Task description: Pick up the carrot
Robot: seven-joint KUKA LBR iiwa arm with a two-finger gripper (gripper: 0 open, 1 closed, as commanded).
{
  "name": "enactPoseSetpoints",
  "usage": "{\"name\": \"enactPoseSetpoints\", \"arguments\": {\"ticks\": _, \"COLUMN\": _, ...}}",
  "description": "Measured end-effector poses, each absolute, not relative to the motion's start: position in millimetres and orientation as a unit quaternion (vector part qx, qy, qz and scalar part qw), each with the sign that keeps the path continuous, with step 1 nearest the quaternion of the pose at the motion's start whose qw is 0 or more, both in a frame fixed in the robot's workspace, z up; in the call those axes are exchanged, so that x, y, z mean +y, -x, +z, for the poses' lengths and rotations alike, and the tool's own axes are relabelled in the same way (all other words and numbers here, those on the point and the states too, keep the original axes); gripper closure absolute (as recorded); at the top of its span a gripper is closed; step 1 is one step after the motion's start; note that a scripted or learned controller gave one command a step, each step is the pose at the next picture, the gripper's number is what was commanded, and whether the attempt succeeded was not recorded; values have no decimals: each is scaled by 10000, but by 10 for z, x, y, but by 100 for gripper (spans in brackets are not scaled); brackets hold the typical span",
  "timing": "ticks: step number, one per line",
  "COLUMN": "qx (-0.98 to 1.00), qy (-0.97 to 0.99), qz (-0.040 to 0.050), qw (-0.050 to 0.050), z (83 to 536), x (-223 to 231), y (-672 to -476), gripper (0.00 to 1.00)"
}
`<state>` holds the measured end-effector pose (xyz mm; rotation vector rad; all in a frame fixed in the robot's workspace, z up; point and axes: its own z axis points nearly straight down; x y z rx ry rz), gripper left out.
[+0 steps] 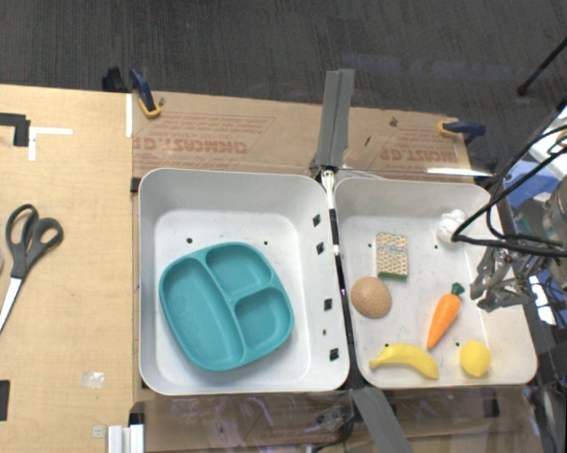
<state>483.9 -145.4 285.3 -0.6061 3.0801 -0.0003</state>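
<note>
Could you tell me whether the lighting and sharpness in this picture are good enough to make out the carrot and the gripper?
In the camera view, lighting is even and soft, with faint shadows; the carrot is sharp and clear against the right bin; the gripper is darker and cluttered by cables, so its fingers are hard to read; no strong glare on the white plastic.

Orange carrot [443, 317] (green-topped), right bin
</note>
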Motion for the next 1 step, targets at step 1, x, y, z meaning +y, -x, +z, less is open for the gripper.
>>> {"name": "enactPoseSetpoints", "arguments": {"ticks": 1, "qx": 9697, "qy": 2444, "qz": 4, "qw": 8, "z": 2600, "x": -1154, "y": -5064, "gripper": 100}}
